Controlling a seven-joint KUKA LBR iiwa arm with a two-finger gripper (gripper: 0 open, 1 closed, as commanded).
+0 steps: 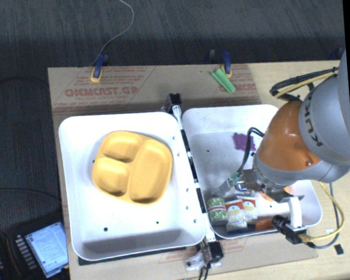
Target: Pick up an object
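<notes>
Arm (307,138) reaches low over right bin (222,123), wrist bent down

We see two shallow white plastic bins side by side: the left bin (76,192) holds a yellow three-compartment plastic tray (132,166) toward its back. In the right bin (210,124), small labelled cans (232,211) sit at the front edge, below the grey and orange arm (302,141).

Even overhead light, soft shadows, perhaps slightly blurred
</notes>
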